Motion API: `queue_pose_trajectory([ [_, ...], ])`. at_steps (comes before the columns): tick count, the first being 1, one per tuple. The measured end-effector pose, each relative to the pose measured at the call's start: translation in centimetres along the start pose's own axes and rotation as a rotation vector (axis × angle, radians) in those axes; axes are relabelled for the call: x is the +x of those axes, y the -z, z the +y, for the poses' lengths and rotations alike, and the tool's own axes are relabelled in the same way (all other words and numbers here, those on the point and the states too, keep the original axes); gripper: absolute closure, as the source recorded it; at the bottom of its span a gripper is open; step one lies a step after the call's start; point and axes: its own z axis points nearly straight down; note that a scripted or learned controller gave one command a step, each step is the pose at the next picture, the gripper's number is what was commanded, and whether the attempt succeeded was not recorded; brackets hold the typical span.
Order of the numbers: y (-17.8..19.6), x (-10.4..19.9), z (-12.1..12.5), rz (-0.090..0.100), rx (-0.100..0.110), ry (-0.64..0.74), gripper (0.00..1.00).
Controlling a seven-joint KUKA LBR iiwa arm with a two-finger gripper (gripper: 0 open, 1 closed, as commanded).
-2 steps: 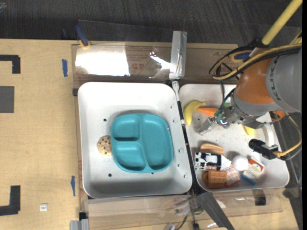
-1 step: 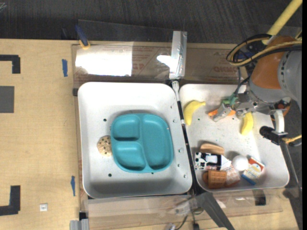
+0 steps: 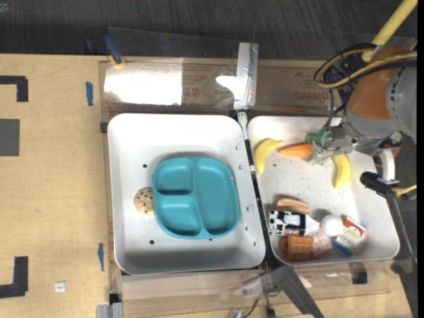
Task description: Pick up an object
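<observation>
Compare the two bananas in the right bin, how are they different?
The left banana lies against the bin's dividing wall, beside the carrot's tip; the right banana lies further right, just below the gripper. The left one curves like a hook; the right one looks straighter and runs more up and down. Both are yellow and lie flat in the right bin.

Wooden bench [image 3: 46, 197], two white bins [image 3: 126, 144] side by side

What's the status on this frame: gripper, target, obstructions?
Gripper low in right bin, at the carrot's right end. Grip unconfirmed. Bananas flank it either side.
</observation>
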Motion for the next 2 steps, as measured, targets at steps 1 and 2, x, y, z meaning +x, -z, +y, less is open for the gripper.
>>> queue_pose_trajectory([
  [1, -0.05, 0.03, -0.01, 0.0, 0.001, 0.0, 0.0],
  [2, 0.7, 0.04, 0.04, -0.001, 0.002, 0.001, 1.0],
])
